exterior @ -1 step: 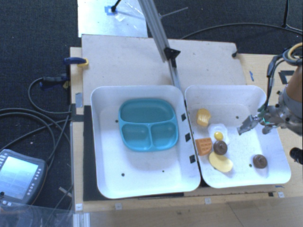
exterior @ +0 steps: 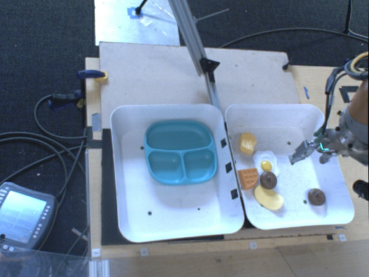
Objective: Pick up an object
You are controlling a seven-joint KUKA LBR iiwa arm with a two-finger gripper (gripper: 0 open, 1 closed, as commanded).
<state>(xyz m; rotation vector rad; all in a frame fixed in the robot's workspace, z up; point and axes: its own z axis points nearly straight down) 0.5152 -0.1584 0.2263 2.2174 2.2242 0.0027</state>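
We judge the brown puck (exterior: 316,197), lower right, light, rigid and best pinched across its rim; our pincer (exterior: 309,150) hangs above it, whether open we cannot tell.

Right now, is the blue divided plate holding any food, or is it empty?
Empty. All three compartments of the blue plate show bare blue. It sits alone in the left bin; the toy food lies in the right bin.

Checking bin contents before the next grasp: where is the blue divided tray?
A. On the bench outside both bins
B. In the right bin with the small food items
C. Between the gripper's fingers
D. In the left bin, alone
D: the blue divided tray lies flat in the left bin by itself, while the small food items sit in the right bin.
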